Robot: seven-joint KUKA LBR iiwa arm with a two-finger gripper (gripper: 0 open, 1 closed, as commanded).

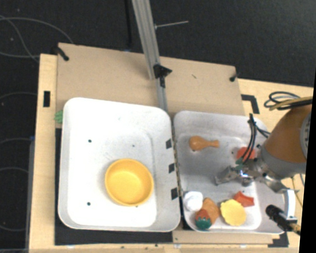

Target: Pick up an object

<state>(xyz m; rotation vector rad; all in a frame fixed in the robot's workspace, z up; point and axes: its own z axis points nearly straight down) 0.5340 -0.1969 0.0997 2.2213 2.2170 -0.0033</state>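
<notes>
Camera view: the gripper (232,176) hangs low in the right bin (213,126), its fingers over bare floor; whether they are open or closed cannot be told. A toy drumstick (202,143) lies at its 11 o'clock, apart. At 6 o'clock sit a yellow piece (233,213), carrot (210,210) and white cup (193,199). A yellow bowl (129,181) rests in the left bin (91,122).

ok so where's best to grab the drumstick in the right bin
Probably the thin handle end of the drumstick. It lies flat, fat end to the view's left, narrow end to the right, alone on bare bin floor. Come straight down from above, with the jaws closing across the narrow shaft rather than along it.
</notes>
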